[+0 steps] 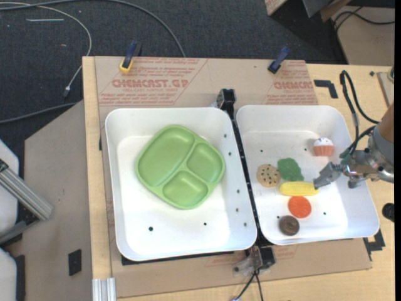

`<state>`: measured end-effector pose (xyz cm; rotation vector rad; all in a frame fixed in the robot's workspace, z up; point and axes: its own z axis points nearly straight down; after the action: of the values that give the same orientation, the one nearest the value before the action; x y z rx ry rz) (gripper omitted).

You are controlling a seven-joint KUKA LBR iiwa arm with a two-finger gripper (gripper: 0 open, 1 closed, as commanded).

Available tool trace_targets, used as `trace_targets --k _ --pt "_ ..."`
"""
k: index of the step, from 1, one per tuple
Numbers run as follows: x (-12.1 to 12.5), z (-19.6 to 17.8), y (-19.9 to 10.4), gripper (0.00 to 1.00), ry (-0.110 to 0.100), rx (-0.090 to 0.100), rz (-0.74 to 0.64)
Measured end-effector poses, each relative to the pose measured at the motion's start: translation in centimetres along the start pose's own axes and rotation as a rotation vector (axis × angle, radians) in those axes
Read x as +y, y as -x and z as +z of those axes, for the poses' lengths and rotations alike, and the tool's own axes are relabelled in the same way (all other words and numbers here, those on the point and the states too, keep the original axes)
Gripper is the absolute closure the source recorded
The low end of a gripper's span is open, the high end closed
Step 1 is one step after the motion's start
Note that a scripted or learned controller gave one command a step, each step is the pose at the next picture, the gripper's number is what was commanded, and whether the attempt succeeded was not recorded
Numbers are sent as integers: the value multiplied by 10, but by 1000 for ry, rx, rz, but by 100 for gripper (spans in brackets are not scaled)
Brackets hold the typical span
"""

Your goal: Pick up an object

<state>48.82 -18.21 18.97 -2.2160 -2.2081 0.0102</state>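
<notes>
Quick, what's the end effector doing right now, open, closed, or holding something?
End effector: over the right bin, beside the yellow toy; open or closed cannot be told, and nothing shows in its grasp.

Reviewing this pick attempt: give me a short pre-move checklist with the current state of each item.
1. Gripper over the right bin: ok.
2. Target within reach: ok, yellow piece lies just beside the gripper.
3. Anything held between the fingers: cannot tell.
4. Crowding near target: not ok, green piece and orange piece touch or nearly touch it.
5. Cookie, brown piece, cupcake apart from the gripper: ok.
6. Green plate in left bin, out of the way: ok.
</notes>
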Motion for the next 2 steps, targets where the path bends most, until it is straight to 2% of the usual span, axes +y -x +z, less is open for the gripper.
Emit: trace_targets --k 1,2 --pt "3 -5 0 0 12 -3 -4" --pt "-6 51 -5 0 5 0 -3"
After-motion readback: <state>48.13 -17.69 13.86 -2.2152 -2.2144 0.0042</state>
